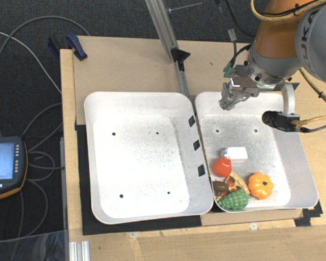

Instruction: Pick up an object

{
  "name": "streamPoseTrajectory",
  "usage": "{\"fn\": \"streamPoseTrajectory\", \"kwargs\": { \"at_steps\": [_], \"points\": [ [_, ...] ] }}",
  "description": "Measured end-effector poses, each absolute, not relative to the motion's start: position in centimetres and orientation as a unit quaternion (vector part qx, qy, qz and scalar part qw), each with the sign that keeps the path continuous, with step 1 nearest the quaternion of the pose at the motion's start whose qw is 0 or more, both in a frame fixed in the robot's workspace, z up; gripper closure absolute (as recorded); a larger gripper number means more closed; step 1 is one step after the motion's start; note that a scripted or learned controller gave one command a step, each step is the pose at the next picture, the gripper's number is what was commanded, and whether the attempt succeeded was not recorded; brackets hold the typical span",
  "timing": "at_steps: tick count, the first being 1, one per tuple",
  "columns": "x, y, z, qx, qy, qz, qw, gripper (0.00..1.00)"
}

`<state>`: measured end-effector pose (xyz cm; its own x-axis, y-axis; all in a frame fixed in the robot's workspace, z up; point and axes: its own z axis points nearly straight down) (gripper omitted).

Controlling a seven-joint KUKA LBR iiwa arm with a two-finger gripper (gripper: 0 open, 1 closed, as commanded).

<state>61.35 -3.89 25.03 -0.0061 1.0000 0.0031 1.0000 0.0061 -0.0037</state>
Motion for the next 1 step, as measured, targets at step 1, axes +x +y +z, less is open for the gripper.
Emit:
{"fn": "streamPoseTrajectory", "kwargs": {
  "at_steps": [1],
  "points": [
    [62.36, 1.55, 25.61, -0.704, -0.71, -0.0016, 0.0, 1.0]
  ]
}}
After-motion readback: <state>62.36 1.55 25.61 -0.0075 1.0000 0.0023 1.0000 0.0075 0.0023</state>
